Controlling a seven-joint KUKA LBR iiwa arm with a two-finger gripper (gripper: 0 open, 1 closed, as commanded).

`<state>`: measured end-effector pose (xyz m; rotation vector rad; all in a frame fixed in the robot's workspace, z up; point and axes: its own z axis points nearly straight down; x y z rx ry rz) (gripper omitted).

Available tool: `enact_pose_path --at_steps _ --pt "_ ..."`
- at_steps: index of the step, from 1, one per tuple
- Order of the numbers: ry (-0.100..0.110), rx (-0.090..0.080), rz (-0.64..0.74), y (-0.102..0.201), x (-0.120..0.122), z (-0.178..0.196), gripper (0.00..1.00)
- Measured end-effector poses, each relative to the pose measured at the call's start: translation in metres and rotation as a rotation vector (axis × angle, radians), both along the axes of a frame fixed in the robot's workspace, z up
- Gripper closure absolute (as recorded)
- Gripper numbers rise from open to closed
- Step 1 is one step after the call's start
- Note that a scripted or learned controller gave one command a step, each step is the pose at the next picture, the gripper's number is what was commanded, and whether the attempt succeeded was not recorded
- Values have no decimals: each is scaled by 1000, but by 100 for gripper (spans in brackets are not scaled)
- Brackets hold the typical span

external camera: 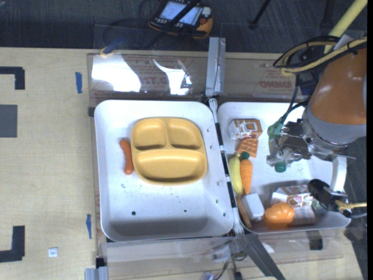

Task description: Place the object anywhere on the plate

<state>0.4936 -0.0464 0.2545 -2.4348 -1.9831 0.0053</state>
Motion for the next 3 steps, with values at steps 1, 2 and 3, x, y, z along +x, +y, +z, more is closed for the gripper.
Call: enact_pose_path --at_steps 1,2,3 --pt "-2 0 -54 58 36 9 100" --pt "-4 1 185 73 94 81 100" --pt "0 1 96 133 89 14 100"
